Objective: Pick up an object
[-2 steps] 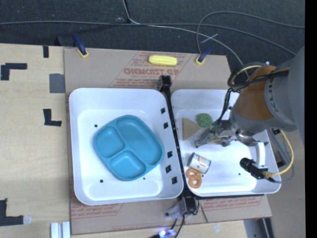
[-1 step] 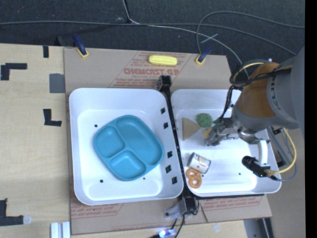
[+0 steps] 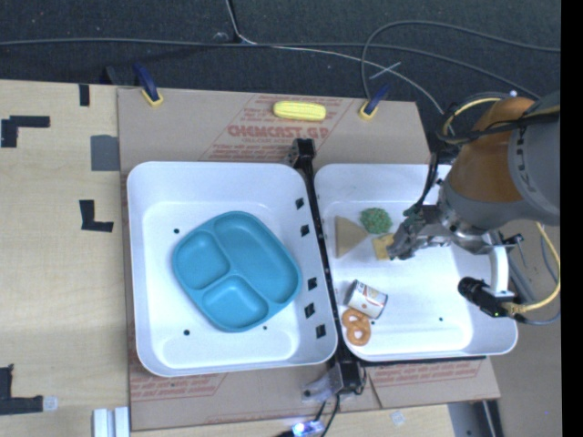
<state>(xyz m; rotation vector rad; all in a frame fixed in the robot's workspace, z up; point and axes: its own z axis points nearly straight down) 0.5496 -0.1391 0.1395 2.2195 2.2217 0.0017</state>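
In the right bin (image 3: pixel 474 335) lie several small objects: a green broccoli piece (image 3: pixel 374 218), a tan wedge (image 3: pixel 348 236), a small yellow block (image 3: pixel 383 245), a tipped white can (image 3: pixel 368 298) and an orange pretzel ring (image 3: pixel 356 328). My gripper (image 3: pixel 402 245) is low in this bin, its dark tip right beside the yellow block on that block's right and just below the broccoli. The grey arm with its orange band (image 3: pixel 496 167) reaches in from the right above it. Whether the tip touches the block is unclear.
The left bin (image 3: pixel 150 189) holds a blue divided plate (image 3: pixel 236 269). A yellow corn cob (image 3: pixel 299 111) lies on the cardboard behind the bins. Black clips (image 3: pixel 305 153) mark the wall between the bins. Cables loop above the arm.
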